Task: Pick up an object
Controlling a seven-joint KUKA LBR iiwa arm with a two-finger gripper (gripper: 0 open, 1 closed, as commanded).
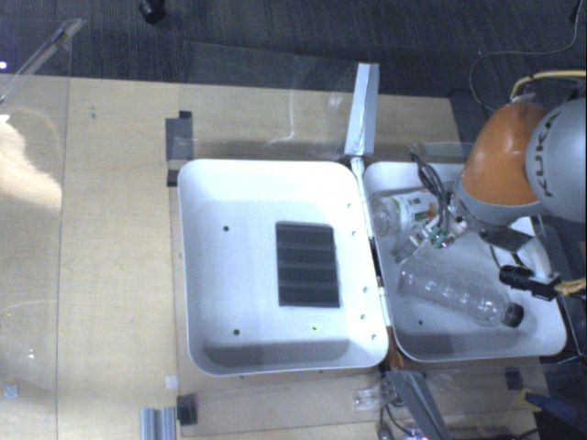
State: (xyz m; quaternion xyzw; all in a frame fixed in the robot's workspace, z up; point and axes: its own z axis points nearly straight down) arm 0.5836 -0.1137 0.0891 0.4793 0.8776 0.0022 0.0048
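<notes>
Gripper (fingers indistinct) behind wrist

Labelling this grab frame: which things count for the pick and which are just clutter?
For the pick:
- clear plastic bottle lying in the right bin
- small clear jar by that bin's left wall
- pincer, low over the right bin

Lying about:
- dark ribbed block in the left bin

a pale wooden bench fills most of the view. dark grey carpet floor runs along its far edge. a clear plastic sheet stands at the bench's left edge, catching a bright glare of light.
</notes>
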